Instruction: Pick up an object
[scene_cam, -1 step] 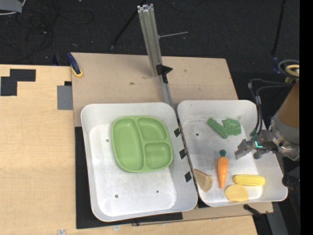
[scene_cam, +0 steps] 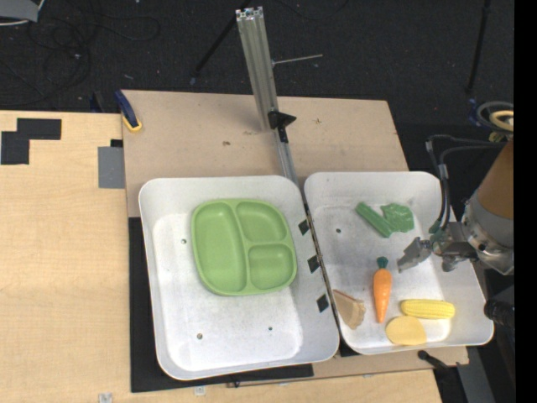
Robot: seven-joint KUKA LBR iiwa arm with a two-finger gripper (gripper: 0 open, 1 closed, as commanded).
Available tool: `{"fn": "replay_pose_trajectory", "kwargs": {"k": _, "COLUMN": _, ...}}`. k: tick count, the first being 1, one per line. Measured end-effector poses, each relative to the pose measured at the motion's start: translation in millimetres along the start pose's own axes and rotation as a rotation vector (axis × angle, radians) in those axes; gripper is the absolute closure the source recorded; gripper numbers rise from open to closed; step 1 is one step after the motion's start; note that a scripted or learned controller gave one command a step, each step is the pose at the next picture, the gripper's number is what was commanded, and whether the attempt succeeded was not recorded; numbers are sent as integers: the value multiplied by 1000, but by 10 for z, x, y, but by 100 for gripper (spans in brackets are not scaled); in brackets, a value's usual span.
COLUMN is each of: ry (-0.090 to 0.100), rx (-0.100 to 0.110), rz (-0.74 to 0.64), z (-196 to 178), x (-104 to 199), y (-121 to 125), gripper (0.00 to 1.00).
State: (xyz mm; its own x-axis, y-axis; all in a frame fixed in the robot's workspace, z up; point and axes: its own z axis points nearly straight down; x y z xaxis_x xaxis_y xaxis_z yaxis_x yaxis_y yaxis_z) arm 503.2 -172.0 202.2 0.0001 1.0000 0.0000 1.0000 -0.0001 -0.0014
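Note:
The right bin (scene_cam: 336, 193) holds several toy foods. There is a green leafy piece (scene_cam: 388, 218) near its back, an orange carrot (scene_cam: 382, 294) in the middle, and a yellow corn cob (scene_cam: 428, 309) to the right. A pale yellow round piece (scene_cam: 406, 332) lies at the front and a tan wedge (scene_cam: 351, 310) at the front left. My gripper (scene_cam: 430, 257) hangs over the right side of this bin, above the corn and right of the carrot's top. Its fingers are open and nothing is between them.
The left bin (scene_cam: 168, 309) bears a green divided plate (scene_cam: 243, 246). Black clips sit along the seam between the bins. An upright metal post (scene_cam: 258, 65) rises behind the bins. The arm's grey body (scene_cam: 495, 225) fills the bin's right edge.

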Motion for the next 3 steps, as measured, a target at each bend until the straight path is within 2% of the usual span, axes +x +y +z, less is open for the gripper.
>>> {"fn": "replay_pose_trajectory", "kwargs": {"k": 1, "ry": 2, "rx": 5, "rz": 0, "z": 617, "x": 38, "y": 50, "gripper": 0}}
{"fn": "replay_pose_trajectory", "kwargs": {"k": 2, "ry": 2, "rx": 0, "rz": 1, "z": 1121, "x": 42, "y": 58, "gripper": 0}}
{"fn": "replay_pose_trajectory", "kwargs": {"k": 3, "ry": 4, "rx": -4, "rz": 3, "z": 983, "x": 39, "y": 74, "gripper": 100}}
